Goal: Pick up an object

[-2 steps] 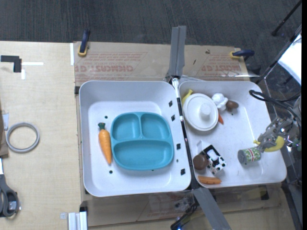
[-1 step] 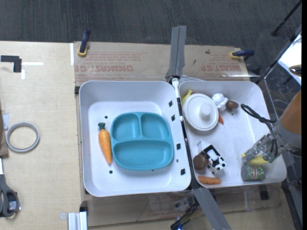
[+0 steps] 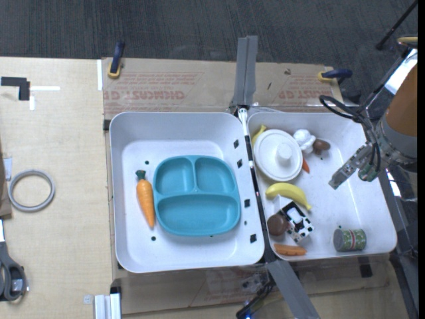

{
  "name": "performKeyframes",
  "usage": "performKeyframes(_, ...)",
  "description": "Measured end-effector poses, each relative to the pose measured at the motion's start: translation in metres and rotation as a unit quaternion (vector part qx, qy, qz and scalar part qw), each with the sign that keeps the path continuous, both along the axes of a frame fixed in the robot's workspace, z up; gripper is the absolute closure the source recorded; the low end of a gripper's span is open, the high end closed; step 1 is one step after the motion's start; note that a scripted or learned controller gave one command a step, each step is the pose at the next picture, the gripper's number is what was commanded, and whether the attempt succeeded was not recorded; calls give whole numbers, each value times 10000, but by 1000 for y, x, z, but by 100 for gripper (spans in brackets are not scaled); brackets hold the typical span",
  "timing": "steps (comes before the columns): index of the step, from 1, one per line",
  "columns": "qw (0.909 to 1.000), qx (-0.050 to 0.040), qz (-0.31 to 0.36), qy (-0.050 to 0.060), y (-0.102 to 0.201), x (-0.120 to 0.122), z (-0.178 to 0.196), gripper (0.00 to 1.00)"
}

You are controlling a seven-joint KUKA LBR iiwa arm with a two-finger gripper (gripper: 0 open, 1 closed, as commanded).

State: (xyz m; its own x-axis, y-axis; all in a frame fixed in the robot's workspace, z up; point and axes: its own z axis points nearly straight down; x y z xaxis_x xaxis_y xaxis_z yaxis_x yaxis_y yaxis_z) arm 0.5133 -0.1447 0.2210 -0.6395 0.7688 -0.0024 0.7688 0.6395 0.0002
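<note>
My gripper [image 3: 353, 173] hangs over the right part of the right bin [image 3: 345, 128], open, with nothing between its fingers. Left of it in that bin lie a white lidded bowl [image 3: 280, 155], a banana [image 3: 289, 193], a small white object [image 3: 304, 138] and a brown one [image 3: 321, 146]. Nearer the front are a brown ball [image 3: 276, 225], a black-and-white toy [image 3: 298, 222], a small orange carrot [image 3: 289, 249] and a green can [image 3: 350, 239] on its side. The left bin [image 3: 123, 145] holds a teal divided plate [image 3: 197, 195] and a carrot [image 3: 145, 199].
A grey divider [image 3: 246, 72] runs between the bins at the back. A tape roll [image 3: 30, 190] and scissors [image 3: 10, 278] lie on the wooden bench at the left. Clamps [image 3: 117, 60] hold cardboard behind the bins. Cables [image 3: 345, 108] loop near the arm.
</note>
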Motion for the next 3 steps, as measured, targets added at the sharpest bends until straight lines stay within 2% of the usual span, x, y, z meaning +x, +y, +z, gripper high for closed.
performKeyframes(1, 9971, -2, 764, -3, 98, 13, 64, 100)
performKeyframes(2, 9986, -3, -521, 6, 173, 75, 69, 100)
performKeyframes(3, 9982, -4, -599, 2, 125, 139, 96, 100)
